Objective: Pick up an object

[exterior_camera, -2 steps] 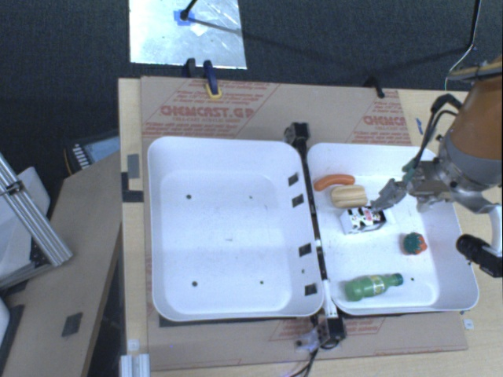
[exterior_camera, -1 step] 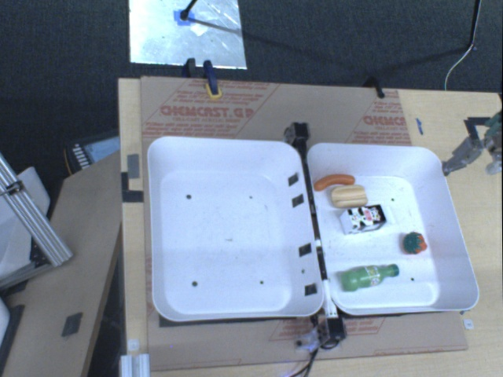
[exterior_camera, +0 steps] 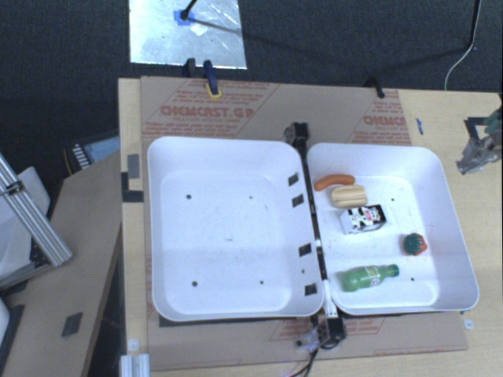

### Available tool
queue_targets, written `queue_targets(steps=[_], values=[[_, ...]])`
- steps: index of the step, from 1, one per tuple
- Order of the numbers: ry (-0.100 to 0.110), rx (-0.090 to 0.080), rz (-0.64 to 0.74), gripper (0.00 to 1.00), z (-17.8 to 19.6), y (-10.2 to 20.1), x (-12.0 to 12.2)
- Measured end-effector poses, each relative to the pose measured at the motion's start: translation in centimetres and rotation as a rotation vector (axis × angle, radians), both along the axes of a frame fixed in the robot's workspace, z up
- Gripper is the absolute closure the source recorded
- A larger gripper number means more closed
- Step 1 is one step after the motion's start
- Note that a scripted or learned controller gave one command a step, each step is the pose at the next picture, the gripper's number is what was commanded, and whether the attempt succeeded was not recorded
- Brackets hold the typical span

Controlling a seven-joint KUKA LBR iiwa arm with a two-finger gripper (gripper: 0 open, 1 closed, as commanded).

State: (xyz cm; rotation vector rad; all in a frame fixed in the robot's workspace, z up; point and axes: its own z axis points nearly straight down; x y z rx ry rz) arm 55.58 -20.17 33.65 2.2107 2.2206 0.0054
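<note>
The right bin (exterior_camera: 448, 210) holds several objects. An orange sausage (exterior_camera: 334, 181) lies near its back left, with a tan bun (exterior_camera: 349, 195) just in front of it. A black-and-white carton (exterior_camera: 363, 219) sits near the middle. A small green and orange ball (exterior_camera: 415, 243) rests toward the right wall. A green bottle (exterior_camera: 368, 276) lies on its side at the front. My gripper (exterior_camera: 478, 157) hangs at the far right edge of the view, outside the right bin and beyond its back right corner, with nothing seen in it.
The left bin (exterior_camera: 228, 226) lies beside the right one, joined along a black hinged seam (exterior_camera: 310, 226). Both rest on a cardboard sheet (exterior_camera: 212, 108). A shiny metal plate (exterior_camera: 187, 20) lies behind the bench, and an aluminium frame (exterior_camera: 31, 218) stands at the left.
</note>
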Motion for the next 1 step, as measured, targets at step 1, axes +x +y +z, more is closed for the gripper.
queue_targets(steps=[1], values=[[0.01, 0.004, -0.005, 1.0, -2.31, 0.59, -5.26]])
